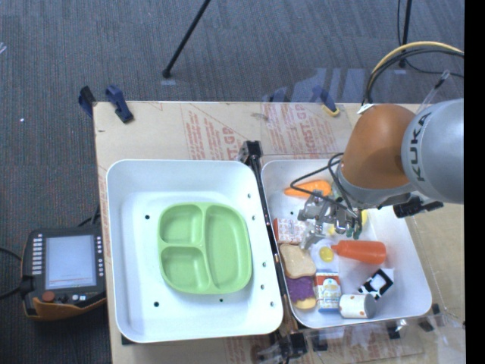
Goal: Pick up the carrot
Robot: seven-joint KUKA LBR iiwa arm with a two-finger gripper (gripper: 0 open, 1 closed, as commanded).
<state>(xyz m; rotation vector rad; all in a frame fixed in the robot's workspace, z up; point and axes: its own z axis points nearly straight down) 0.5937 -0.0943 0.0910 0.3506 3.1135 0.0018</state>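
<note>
My arm reaches in from the right, orange band over the right bin [420, 279], and my pincer [327, 220] hangs low over the middle of that bin, its metal fingers pointing down and to the left. From up here I cannot tell whether the fingers are spread or closed; they blur into the clutter beneath them, and nothing shows between them. The carrot [361, 250] lies on the bin floor just to the right of my pincer and a little nearer the front edge, a long orange shape lying roughly flat, apart from the fingertips. Behind my pincer, toward the back wall, a second orange piece [307, 189] lies partly under my wrist. Left of the pincer sits a small red-and-white packet [287, 230], and in front of it a slice of toast [297, 260], with a purple item [302, 289] and a small carton [328, 290] nearer the front. A white cup [355, 306] lies tipped over by the front corner. The left bin [132, 188] carries a green divided plate [205, 247] on the desk [182, 131].
</note>
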